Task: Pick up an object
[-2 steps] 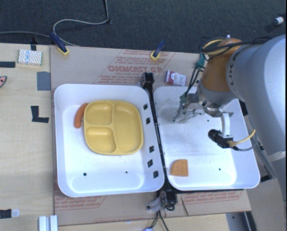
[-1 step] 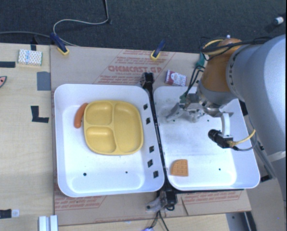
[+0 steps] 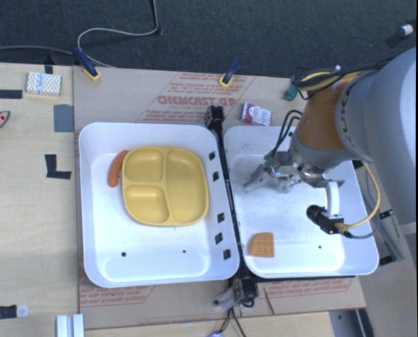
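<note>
From above, 2 white bins sat side by side on the bench, the left bin (image 3: pixel 97 258) and the right bin (image 3: pixel 349 255) meeting at a dark divider down the middle. The arm (image 3: pixel 377 118) came in from the right, its orange band (image 3: pixel 321 121) over the upper part of the right bin, and the gripper (image 3: pixel 259 177) hung low over that bin's upper left area, pointing toward the divider. Its 2 fingers stood apart, splayed to the left, with nothing between them. A small orange waffle (image 3: pixel 261 245) lay flat on the right bin's floor near its front left corner, well apart from the gripper. In the left bin a yellow plate (image 3: pixel 165 186) with 3 compartments lay flat, and an orange sausage (image 3: pixel 114 169) rested just beside the plate's left rim, touching or nearly touching it. A small red packet (image 3: pixel 254 114) lay on the cardboard behind the right bin. A yellow cable (image 3: pixel 367 220) looped along the wrist's right side above the bin.
</note>
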